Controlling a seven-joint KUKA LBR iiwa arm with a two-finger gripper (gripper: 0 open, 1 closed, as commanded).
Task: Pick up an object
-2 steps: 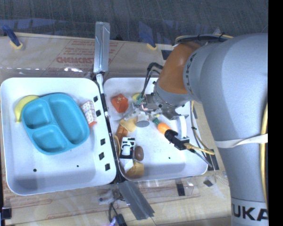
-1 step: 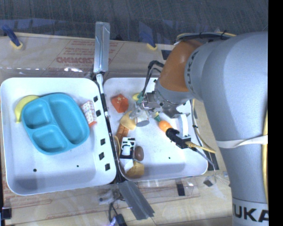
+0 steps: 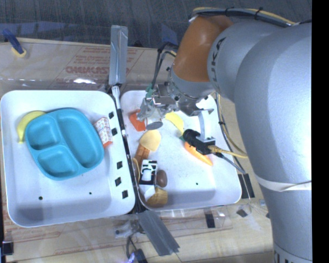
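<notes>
My gripper hangs low over the far left part of the right bin. Right beside it, on its left, lies an orange-red piece. Just below it sits a cream, rounded object. A yellow piece lies to its right. Further right rests an orange carrot-like piece. Nothing shows between the fingers.
Near the right bin's front left lie a black-and-white item, a brown oval, a tan ball and a brown stick. The left bin holds a blue divided tray, a yellow object and a small orange-white packet.
</notes>
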